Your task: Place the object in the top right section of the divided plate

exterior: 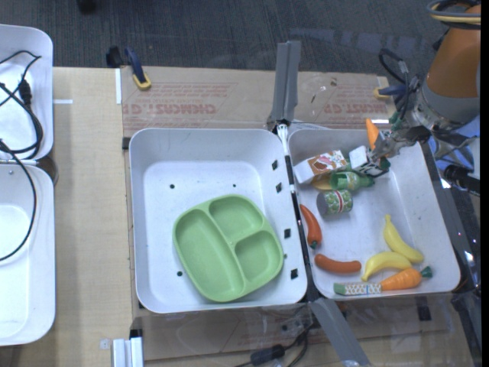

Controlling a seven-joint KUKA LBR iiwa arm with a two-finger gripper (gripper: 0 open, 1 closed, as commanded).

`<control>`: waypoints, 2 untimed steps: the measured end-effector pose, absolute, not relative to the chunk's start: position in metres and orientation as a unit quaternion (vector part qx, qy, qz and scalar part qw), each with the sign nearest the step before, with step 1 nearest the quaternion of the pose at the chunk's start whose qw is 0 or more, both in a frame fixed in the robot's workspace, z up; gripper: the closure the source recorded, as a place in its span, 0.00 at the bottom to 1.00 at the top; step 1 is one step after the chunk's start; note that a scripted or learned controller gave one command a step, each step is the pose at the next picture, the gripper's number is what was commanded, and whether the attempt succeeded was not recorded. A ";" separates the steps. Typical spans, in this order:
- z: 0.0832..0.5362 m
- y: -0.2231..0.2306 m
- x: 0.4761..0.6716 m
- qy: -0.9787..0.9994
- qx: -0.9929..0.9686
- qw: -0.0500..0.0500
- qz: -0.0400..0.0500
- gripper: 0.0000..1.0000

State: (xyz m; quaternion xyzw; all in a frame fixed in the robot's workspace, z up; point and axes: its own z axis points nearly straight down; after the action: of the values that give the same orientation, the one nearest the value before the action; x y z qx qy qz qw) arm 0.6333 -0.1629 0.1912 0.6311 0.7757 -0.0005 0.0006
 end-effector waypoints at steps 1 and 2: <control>0.191 -0.070 0.585 0.714 0.700 0.000 -0.001 1.00; 0.191 -0.024 0.518 0.824 0.567 -0.001 -0.001 1.00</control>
State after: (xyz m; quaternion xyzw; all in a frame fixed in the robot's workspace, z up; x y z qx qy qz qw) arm 0.5182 -0.0238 0.1908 0.5673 0.8235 -0.0009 -0.0009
